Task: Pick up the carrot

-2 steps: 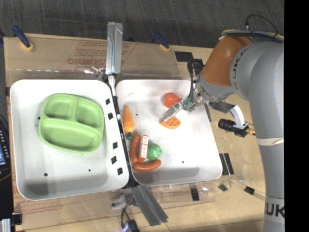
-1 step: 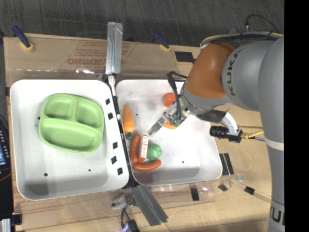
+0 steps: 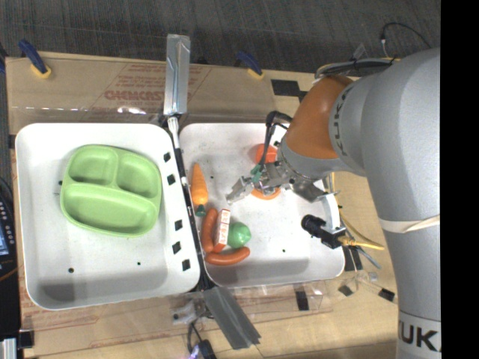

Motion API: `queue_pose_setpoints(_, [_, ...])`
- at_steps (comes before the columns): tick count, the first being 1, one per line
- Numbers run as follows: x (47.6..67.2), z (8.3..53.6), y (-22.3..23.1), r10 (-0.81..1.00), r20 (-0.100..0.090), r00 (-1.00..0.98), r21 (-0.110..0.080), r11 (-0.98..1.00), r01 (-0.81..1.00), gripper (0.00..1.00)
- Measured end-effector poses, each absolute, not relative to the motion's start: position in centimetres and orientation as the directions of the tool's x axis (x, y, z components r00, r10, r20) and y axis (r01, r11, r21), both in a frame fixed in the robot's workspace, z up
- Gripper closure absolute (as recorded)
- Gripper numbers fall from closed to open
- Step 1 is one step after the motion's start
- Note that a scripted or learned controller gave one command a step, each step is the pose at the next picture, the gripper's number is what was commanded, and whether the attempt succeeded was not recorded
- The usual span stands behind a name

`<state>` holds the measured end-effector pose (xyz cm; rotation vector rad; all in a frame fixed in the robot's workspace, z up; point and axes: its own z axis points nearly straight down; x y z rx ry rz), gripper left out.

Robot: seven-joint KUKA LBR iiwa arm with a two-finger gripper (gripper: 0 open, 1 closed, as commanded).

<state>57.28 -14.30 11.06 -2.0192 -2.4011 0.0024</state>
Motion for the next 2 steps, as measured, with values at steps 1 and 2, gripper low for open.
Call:
queue_pose_setpoints(1, [60.1, 16.1, -21.1, 0.924, -0.002, -0.383, 0.001, 0.383, 0.924, 0.00])
queue_pose_setpoints(2, [53.7, 17.9, -13.4, 0.840, 0.002, -0.543, -0.002, 0.543, 0.840, 0.00])
